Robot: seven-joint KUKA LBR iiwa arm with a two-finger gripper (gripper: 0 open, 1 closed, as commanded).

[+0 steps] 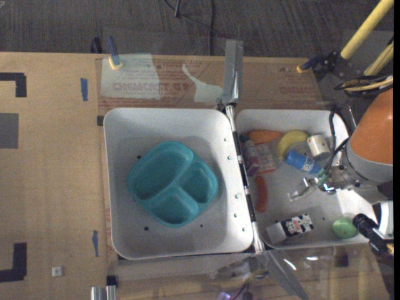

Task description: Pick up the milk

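**Two-bin table stock**

Left bin (119, 167): teal divided tray (172, 183). Right bin (275, 214): milk (289, 227) lying near front edge, sausage (261, 192), green ball (343, 227). Claw (300, 192) above bin centre, fingers spread, holding nothing.

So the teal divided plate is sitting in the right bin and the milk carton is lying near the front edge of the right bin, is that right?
Not quite. The camera view shows the teal divided plate in the left bin, not the right one. The rest holds: the milk carton lies near the front edge of the right bin.
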